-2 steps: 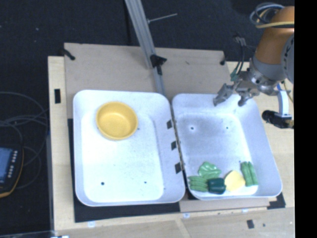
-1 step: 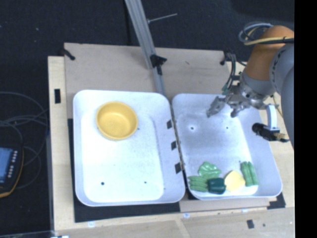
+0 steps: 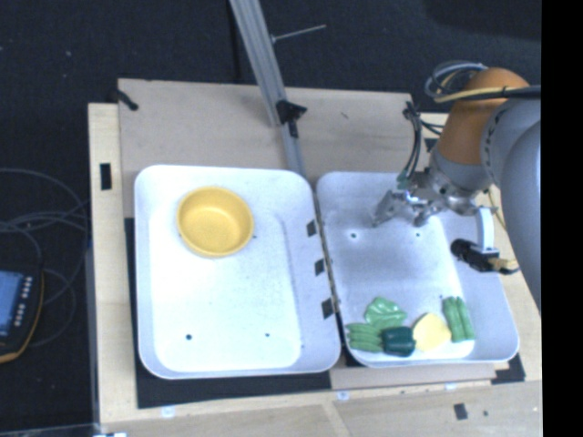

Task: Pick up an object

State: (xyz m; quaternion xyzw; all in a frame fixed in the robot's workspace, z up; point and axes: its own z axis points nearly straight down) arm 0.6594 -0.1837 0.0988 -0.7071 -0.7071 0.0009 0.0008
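Both white bins (image 3: 228, 335) looked like smooth, slightly speckled plastic; the yellow bowl (image 3: 215, 221) was glossy plastic. The desk (image 3: 200, 126) showed matt, pale wood, and the slanted pole (image 3: 260, 53) was dull metal.

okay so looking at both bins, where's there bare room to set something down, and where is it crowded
Left bin: bare floor everywhere below and right of the yellow bowl. Right bin: bare middle, between the gripper above and the green and yellow pieces. Crowded along that bin's near edge.
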